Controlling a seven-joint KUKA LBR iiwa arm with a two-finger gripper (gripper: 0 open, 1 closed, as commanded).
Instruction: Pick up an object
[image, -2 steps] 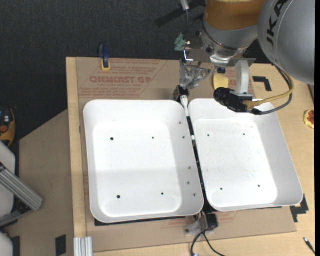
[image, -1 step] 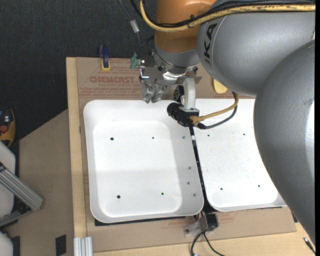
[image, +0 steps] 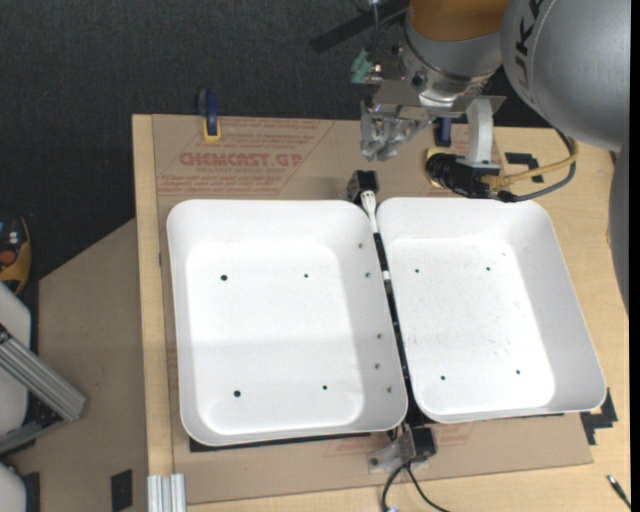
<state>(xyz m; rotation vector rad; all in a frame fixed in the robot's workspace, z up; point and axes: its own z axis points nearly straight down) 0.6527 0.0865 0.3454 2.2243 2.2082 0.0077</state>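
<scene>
Gripper (image: 385, 135) above brown board (image: 270, 160) | behind white bins (image: 190, 300)

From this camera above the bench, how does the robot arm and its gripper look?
The arm is smooth rounded grey metal, with an orange band above the wrist. The gripper below it is small, metallic grey. A black cable trails beside it.

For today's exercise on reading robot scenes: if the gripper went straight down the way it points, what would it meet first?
Probably the brown board behind the two bins, near the black clamp, since the gripper hangs beyond their far rims; depth is uncertain.
</scene>
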